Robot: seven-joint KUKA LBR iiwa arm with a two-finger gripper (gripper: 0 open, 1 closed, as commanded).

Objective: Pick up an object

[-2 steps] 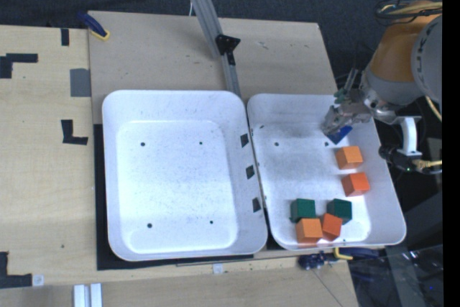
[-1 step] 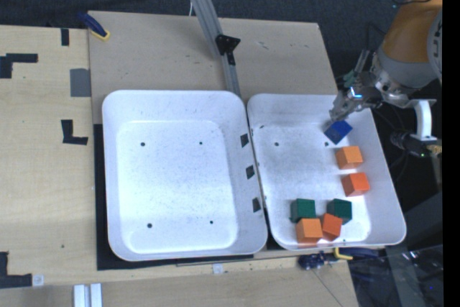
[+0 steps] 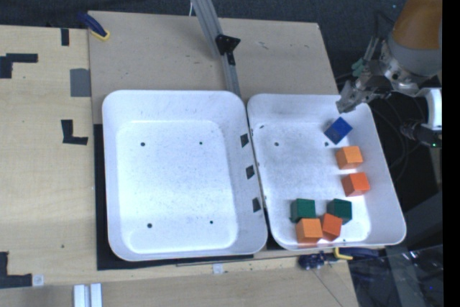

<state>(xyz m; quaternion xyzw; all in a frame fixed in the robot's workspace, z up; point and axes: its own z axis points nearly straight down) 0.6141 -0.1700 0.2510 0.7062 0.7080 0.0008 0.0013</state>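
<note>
You see the grey arm with its orange band (image 3: 420,14) cut off by the right edge of the picture, just above the small grey two-finger gripper (image 3: 346,103). That gripper is too small and blurred for you to tell how its tips stand. Well below it, two orange cubes (image 3: 320,228) partly cover each other.

My bench (image 3: 165,57) is pale wood. Two shallow white bins sit on it side by side, the left bin (image 3: 115,154) and the right bin (image 3: 287,118), over a black mat (image 3: 100,226).
</note>
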